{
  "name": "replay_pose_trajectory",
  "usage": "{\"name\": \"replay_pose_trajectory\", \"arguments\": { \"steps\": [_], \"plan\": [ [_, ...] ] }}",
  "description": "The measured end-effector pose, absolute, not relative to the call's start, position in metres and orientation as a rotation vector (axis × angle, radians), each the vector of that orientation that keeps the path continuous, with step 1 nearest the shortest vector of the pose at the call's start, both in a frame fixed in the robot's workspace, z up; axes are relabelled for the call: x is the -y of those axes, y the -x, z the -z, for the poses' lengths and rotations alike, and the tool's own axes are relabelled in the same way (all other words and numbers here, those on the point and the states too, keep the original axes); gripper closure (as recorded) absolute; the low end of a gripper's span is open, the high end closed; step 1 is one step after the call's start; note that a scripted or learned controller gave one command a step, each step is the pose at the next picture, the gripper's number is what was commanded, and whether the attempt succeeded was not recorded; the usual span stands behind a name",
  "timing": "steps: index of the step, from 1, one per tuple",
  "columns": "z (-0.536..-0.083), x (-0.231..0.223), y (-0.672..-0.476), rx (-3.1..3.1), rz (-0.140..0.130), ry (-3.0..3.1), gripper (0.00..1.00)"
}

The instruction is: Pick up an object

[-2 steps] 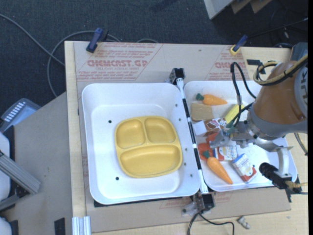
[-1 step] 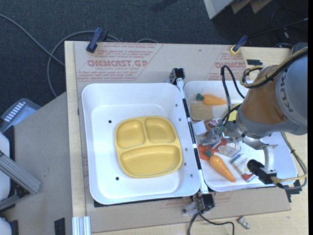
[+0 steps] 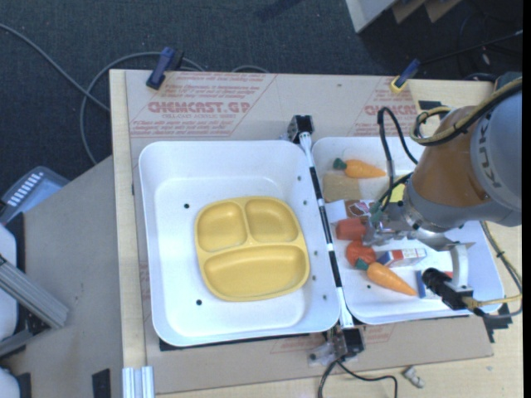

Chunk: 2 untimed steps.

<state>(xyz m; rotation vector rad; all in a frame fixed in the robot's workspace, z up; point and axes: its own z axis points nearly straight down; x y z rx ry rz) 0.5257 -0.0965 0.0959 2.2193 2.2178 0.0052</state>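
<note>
My gripper [image 3: 373,226] is low in the right bin [image 3: 406,305], reaching among a cluster of small things. A toy carrot [image 3: 390,279] lies just in front of it, and a second carrot [image 3: 362,169] lies near the bin's back wall. A tan block [image 3: 340,187] sits behind the gripper. Small red pieces [image 3: 347,229] and a white tube with a red band [image 3: 404,258] lie right beside the fingers. The arm's wrist hides the fingertips, so nothing shows between them.
The left bin [image 3: 166,189] holds a yellow divided plate [image 3: 250,247]. A black clip joins the two bins at the back [image 3: 300,127]. Blue clamps [image 3: 163,66] sit at the bench's far edge.
</note>
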Motion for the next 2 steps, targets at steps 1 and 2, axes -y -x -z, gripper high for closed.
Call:
{"name": "replay_pose_trajectory", "arguments": {
  "steps": [1,2],
  "plan": [
    [-0.096,0.096,-0.526,-2.218,-0.005,-2.22,0.0],
    [-0.084,0.095,-0.58,-2.222,0.0,-2.221,0.0]
  ]
}}
